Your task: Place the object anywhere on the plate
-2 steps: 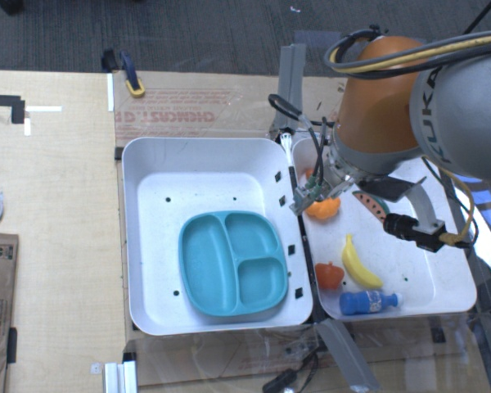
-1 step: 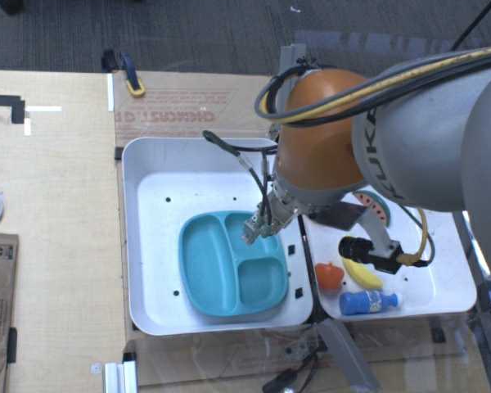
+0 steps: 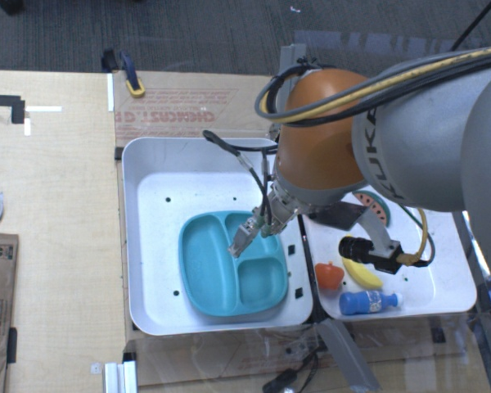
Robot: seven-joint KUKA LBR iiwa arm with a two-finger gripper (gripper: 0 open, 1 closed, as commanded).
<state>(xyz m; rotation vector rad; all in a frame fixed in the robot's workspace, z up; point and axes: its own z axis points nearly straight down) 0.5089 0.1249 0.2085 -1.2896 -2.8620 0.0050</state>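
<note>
**Claw low over the teal plate, toy food in the next bin**

The claw (image 3: 244, 242) hangs at a slant over the divided plate (image 3: 204, 268), its tip above the upper right compartment and close to the ridge that bounds the long left one. Whether it is spread or pressed together cannot be told from this angle, nor whether it pinches anything or touches the plate.

The plate lies flat in the left bin (image 3: 147, 219), toward the near right corner. It is smooth teal plastic with rounded corners and raised ridges that split it into one long well on the left and two smaller wells on the right.

The loose things lie in the right bin (image 3: 442, 297), right of the claw and apart from it, beyond the wall between the bins. A small red-orange round toy fruit (image 3: 329, 275) sits nearest that wall. Just beside it lies a curved yellow banana (image 3: 364, 277), and in front of both a blue bottle (image 3: 370, 303) rests on its side. A watermelon slice (image 3: 378, 207) with a red face and dark seeds lies farther back, partly hidden by the arm.

Both bins are shallow, glossy white, with rounded rims. They stand on a pale wood-grain table (image 3: 57, 178); behind them lies a sheet of brown cardboard (image 3: 188, 105) with red print.
</note>
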